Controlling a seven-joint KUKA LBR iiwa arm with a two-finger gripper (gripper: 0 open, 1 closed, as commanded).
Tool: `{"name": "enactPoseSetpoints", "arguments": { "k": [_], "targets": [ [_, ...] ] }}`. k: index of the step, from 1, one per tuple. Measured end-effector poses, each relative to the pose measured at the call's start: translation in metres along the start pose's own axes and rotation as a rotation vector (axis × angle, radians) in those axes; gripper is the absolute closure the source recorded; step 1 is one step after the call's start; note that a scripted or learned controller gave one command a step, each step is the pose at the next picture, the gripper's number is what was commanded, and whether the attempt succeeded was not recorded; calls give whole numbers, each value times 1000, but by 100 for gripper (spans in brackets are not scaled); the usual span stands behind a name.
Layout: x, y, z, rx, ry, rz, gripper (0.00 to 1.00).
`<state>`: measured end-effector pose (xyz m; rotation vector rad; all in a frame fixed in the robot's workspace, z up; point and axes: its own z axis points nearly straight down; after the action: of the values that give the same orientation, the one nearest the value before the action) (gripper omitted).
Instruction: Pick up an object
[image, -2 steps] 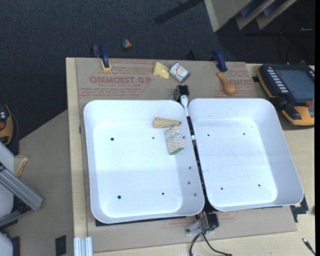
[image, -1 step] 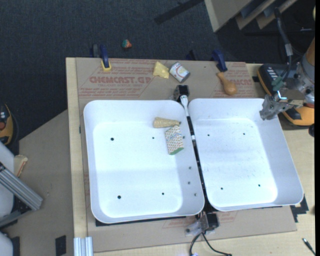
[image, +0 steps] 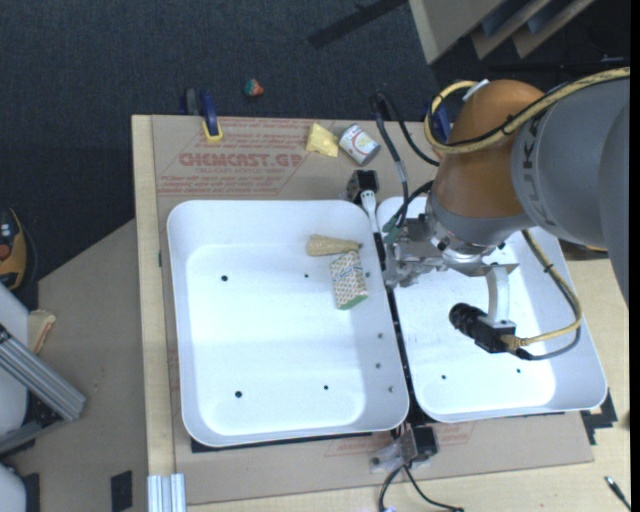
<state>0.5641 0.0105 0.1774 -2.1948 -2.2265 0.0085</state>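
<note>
Cardboard (image: 240, 160) printed "CHEMCAST", patterned packet (image: 348, 279) in left bin (image: 200, 330), end effector (image: 400, 262) grip unclear

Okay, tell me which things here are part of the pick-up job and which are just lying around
Part of the job:
- tan block in the left bin
- patterned packet just below it
- gripper at the divide between the bins

Lying about:
- yellow piece and small white box on the board behind the bins
- blue clamp
- right bin
</note>
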Motion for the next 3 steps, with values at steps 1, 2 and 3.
{"name": "enactPoseSetpoints", "arguments": {
  "k": [1, 2, 3],
  "targets": [
    [-55, -18, -8, -10, -6, 19, 100],
    [-125, -27, -82, -24, -12, 22, 100],
    [-171, -17, -191, -30, -14, 19, 100]
  ]
}}
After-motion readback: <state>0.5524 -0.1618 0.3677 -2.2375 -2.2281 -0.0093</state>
